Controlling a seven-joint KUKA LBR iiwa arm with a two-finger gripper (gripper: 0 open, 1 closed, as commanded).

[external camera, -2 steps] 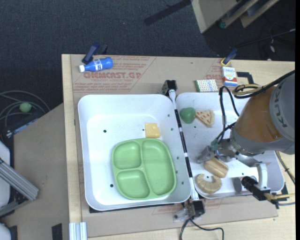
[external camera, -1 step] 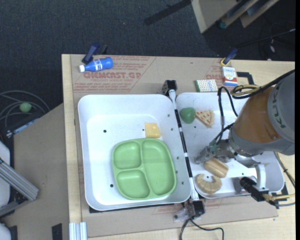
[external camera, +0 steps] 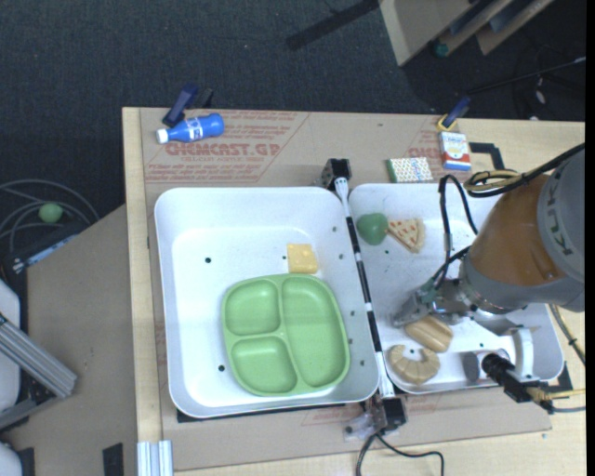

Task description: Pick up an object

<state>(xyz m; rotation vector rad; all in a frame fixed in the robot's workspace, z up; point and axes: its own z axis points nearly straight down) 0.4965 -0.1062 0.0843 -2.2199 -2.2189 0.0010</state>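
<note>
A pale wooden bench (external camera: 242, 139) fills the middle of the frame, printed with faded red lettering. Dark blue-grey carpet (external camera: 84, 56) covers the floor around it. Coiled grey cables (external camera: 28, 223) lie at the left edge. A light wooden furniture piece (external camera: 446, 23) stands at upper right.

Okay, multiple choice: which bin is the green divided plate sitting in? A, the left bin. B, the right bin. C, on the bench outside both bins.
A: the green divided plate lies inside the left bin, with a small yellow block just beyond it, while the right bin holds the small food-shaped pieces and the gripper.
</note>
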